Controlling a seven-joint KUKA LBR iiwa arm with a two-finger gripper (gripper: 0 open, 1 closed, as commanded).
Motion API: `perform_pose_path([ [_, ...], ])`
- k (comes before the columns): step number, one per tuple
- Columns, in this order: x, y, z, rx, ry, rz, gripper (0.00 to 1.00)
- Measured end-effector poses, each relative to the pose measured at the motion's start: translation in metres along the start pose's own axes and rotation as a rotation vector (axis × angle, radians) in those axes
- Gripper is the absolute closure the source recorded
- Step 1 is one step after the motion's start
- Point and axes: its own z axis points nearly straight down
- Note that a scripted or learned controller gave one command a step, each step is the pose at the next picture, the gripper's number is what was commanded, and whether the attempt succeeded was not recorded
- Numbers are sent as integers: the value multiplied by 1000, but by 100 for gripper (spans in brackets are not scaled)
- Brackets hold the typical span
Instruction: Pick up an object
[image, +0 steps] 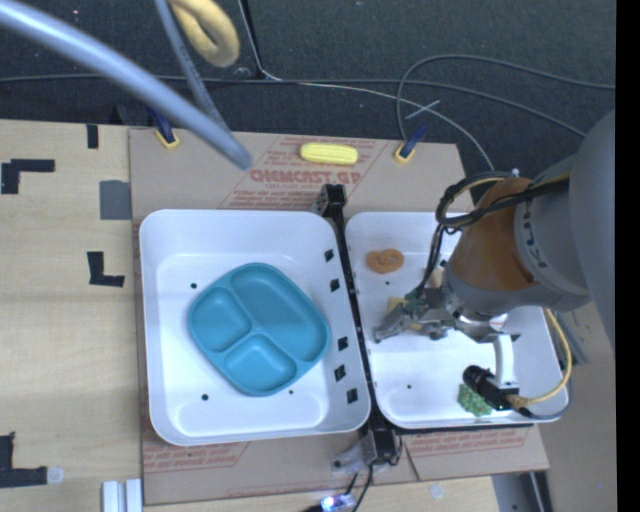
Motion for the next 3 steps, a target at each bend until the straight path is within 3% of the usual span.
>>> perform_pose_path([
  [1,0,0,-13,-2,0,0,100],
  [3,6,2,-131,-3,1,0,100],
])
